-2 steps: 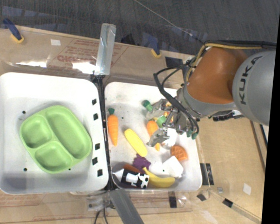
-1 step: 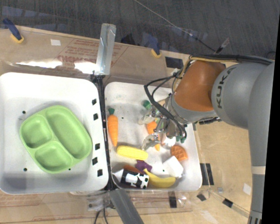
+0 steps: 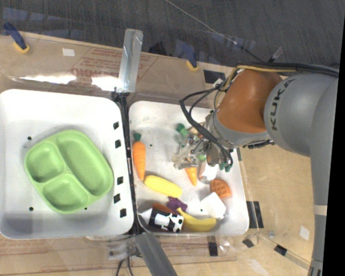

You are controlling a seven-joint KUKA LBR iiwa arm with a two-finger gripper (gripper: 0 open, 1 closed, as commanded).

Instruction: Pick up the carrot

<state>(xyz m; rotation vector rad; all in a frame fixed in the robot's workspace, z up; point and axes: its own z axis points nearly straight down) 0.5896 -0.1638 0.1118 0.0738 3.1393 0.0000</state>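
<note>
The carrot [image 3: 138, 159] lies lengthwise along the left wall of the right bin [image 3: 162, 112], green top pointing up-view, just above the yellow corn cob [image 3: 163, 185]. The gripper [image 3: 190, 157] hangs right of the carrot — apart from it — beside a small orange cone-shaped piece [image 3: 192, 176]; how its jaws stand cannot be told.

1. You can read "KUKA" in dark letters on the grey arm [image 3: 294, 115], running up its side next to the orange band [image 3: 247, 102].
2. You'll see faint red print on the clear sheet over the cardboard [image 3: 101, 65] behind the left bin; it is too blurred to read.
3. The small white stickers [image 3: 68, 52] on that cardboard show no letters you can make out.
</note>
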